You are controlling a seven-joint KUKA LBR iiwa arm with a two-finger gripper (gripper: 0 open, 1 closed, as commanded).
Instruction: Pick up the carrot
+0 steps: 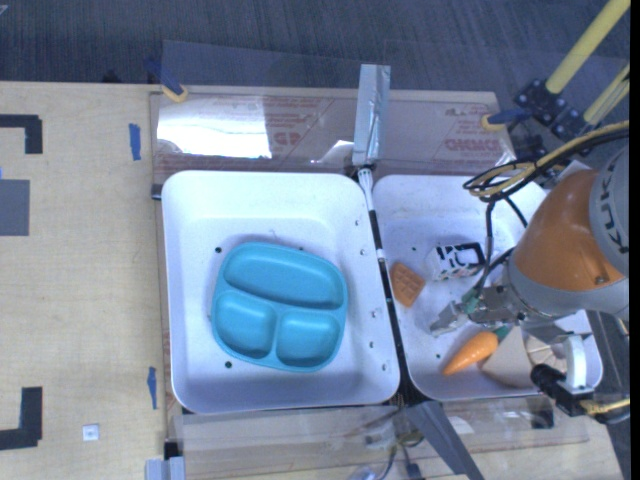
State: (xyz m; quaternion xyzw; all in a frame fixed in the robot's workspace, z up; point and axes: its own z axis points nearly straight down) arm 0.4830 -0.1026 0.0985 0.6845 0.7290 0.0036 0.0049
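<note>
Carrot point(470, 353) lies in right bin point(420, 203), near its front wall, tip pointing left. Hand point(470, 313) low just above it, likely positioned for a grasp; finger opening cannot be told. Nothing visibly held.

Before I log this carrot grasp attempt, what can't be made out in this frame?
- Gripper: finger state unclear in the camera view; small and cluttered by cables.
- Carrot: its thick end is hidden under the arm, so contact is unclear.
- Right bin: its right side is covered by the arm.
</note>
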